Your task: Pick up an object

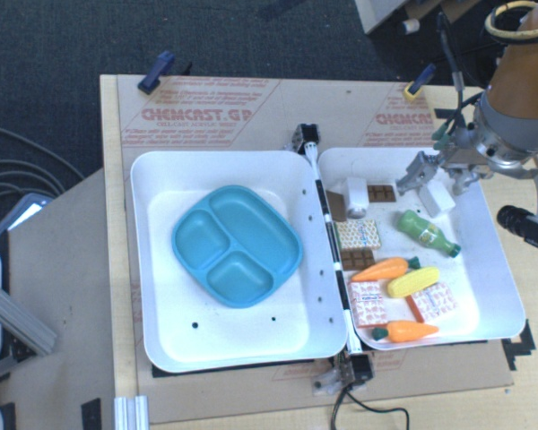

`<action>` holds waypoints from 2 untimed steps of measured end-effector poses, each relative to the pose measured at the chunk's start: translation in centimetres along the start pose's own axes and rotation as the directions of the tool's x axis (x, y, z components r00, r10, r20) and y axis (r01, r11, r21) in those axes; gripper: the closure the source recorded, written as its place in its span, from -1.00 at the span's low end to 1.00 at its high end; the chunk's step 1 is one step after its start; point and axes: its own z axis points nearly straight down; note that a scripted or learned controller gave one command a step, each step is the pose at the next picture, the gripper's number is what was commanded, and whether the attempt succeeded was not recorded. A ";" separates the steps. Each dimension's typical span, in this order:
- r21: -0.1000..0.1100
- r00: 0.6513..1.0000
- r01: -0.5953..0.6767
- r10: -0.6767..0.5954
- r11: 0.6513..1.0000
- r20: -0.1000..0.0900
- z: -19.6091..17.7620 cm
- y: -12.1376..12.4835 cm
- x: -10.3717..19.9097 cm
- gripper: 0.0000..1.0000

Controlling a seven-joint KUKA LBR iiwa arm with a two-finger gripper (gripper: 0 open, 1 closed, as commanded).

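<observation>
We see the arm (520, 88) reaching in from the right, with its gripper (438, 179) hanging over the far part of the right bin (498, 280). Its two fingers (412, 174) are spread apart, one toward the bin's middle and one toward the right, and nothing sits between them.

The things to pick all lie in the right bin. Closest to the gripper is a green bottle (427, 231), lying on its side just below the fingers in the view, apart from them. To the left of the gripper, near the bin's far left corner, a white cup (356, 197) stands beside a brown chocolate bar (381, 193). Further toward us we find a checked cracker (358, 234), then a carrot (380, 270) touching a yellow corn cob (413, 282). A red and white packet (435, 302) lies just right of the corn, another packet (369, 306) lies left of it, and a second carrot (402, 331) rests at the near edge.

In the left bin (161, 330) a blue divided plate (237, 245) lies flat, well apart from the gripper.
</observation>
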 end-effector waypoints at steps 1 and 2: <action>0.001 1.000 -0.002 0.002 1.000 0.000 13.1 0.9 -4.5 -1.00; 0.000 1.000 0.000 0.000 1.000 0.000 16.3 -0.9 -1.5 -1.00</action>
